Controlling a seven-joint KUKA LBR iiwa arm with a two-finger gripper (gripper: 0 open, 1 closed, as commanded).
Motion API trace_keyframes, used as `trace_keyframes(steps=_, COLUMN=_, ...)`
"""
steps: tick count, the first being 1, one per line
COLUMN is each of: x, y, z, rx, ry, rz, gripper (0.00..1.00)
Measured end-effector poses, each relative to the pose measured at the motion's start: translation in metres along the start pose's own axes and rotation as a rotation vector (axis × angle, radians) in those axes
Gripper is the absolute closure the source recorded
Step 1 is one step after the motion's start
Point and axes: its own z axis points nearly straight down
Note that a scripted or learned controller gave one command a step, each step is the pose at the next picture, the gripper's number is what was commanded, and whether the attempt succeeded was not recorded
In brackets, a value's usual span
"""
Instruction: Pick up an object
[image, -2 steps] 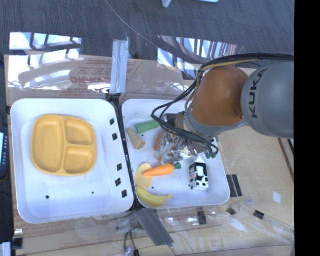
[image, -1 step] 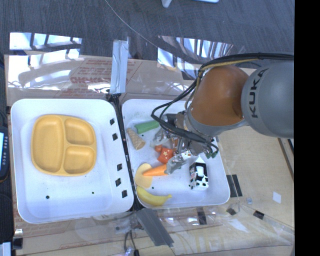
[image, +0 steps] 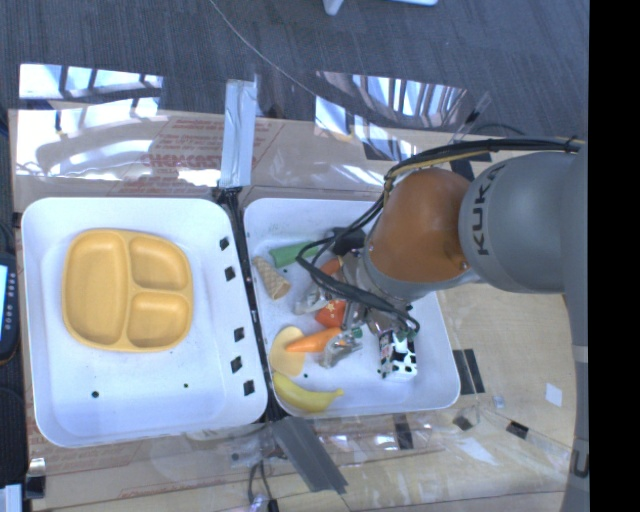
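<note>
The arm (image: 500, 225), smooth grey with a glossy orange band, reaches into the right bin (image: 440, 385) over a clutter of small things: a curved yellow banana (image: 300, 395) at the near rim, an orange carrot (image: 310, 341), a ridged tan cone (image: 272, 277), a black-and-white cow toy (image: 398, 357). The gripper (image: 335, 315) sits low among them (whether it grips anything, I cannot tell). The left bin (image: 60, 410) holds a yellow divided plate (image: 128, 290), with bare white floor around it.

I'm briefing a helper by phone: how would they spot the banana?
Look in the right-hand white bin, the one under the grey arm. Go to its near-left corner: the banana lies there, curved and plain yellow, below the carrot, which is orange and straighter.
</note>
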Motion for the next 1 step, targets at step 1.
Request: trace_keyframes(steps=1, x=-0.0026, y=0.0017, z=-0.0109, rx=0.001, ry=-0.004, rz=-0.008, gripper=1.00)
